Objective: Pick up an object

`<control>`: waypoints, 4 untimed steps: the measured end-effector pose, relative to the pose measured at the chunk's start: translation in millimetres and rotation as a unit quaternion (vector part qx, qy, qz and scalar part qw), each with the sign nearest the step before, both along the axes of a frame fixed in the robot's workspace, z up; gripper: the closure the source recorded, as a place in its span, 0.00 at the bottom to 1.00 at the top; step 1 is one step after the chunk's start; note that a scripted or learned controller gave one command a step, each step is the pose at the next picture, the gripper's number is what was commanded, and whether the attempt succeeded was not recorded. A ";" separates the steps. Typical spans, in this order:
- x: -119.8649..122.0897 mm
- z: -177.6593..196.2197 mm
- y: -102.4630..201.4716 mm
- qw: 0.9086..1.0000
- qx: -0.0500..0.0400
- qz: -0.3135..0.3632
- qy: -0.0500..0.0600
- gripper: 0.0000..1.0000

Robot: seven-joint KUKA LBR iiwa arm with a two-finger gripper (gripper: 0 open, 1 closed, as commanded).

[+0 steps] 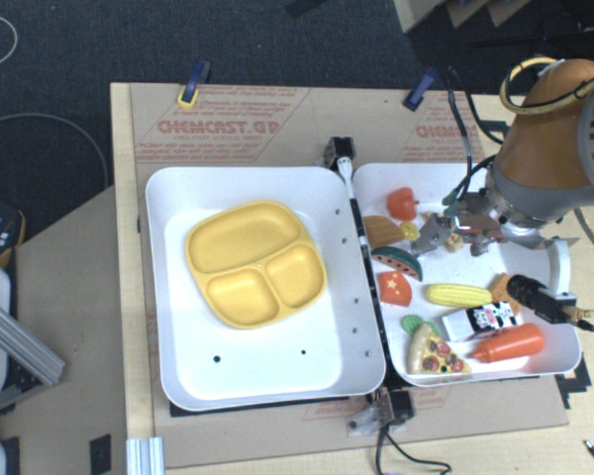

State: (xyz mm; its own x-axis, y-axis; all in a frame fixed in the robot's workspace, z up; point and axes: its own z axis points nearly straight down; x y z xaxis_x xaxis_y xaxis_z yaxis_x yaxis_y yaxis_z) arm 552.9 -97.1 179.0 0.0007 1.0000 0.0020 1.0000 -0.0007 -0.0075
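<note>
**Gripper low over the toy-filled right bin**

Nearest me, the pizza slice (434,350) lies at the front of the right bin (564,359), with the orange carrot (508,342) just beside it. Behind those lies the corn cob (457,294). The gripper (438,234) hangs past the corn (whether it is open or closed, I cannot tell), near a red tomato (402,204). Left of that bin sits the yellow divided plate (254,263).

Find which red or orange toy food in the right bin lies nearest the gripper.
The round red tomato, beside the gripper. The red wedge and the carrot lie farther toward the bin's near edge.
</note>
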 end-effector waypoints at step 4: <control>11.8 -38.5 4.4 1.000 -0.002 0.001 -0.006 1.00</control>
